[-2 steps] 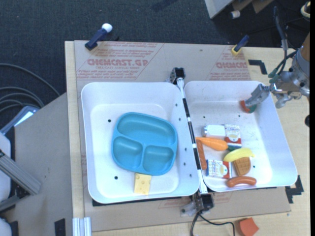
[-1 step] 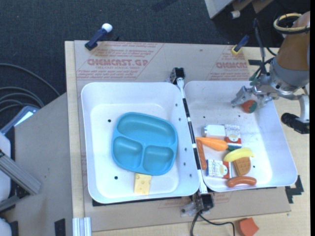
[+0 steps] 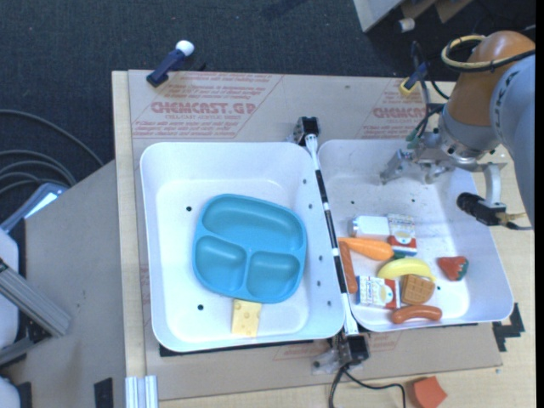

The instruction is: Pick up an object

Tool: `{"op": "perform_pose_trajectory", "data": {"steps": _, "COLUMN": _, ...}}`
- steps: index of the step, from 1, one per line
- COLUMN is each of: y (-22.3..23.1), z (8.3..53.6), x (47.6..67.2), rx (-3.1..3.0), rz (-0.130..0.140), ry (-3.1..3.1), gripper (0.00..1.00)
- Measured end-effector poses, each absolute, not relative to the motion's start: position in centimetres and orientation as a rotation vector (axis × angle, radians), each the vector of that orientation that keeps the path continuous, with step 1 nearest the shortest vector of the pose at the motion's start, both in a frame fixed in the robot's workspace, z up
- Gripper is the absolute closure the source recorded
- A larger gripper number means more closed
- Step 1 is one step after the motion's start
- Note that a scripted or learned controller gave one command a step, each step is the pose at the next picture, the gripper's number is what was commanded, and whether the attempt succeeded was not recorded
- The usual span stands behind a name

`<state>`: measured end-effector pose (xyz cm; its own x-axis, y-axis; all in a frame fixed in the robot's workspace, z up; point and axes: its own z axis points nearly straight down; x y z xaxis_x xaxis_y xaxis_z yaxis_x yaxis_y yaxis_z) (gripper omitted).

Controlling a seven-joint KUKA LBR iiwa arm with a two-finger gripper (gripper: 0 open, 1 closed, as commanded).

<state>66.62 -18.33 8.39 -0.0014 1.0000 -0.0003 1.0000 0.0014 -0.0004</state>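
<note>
Hovering over the right bin's [image 3: 476, 308] smooth white floor, metal gripper [image 3: 414, 165], jaw state indiscernible, glossy plastic foods nearby.

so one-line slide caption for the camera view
End effector above right bin holding toy food; blue tray in left bin.

Far to the left of my jaws in the view, up past the bins, a blue and white marker [image 3: 170, 64] lies on printed cardboard [image 3: 212, 100]. A black clip [image 3: 306, 128] sits nearer, just left of my jaws. Well below them lies an orange block [image 3: 429, 391]. Black cables [image 3: 34, 151] curl farthest left.
</note>
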Motion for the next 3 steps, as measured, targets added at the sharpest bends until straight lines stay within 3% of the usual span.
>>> {"op": "perform_pose_trajectory", "data": {"steps": 2, "y": -11.7, "z": 8.4, "x": 50.3, "rx": -2.221, "rz": 0.001, "ry": -2.219, "gripper": 0.0}}
{"op": "perform_pose_trajectory", "data": {"steps": 3, "y": -11.7, "z": 9.4, "x": 50.3, "rx": -2.222, "rz": -0.001, "ry": -2.22, "gripper": 1.0}}
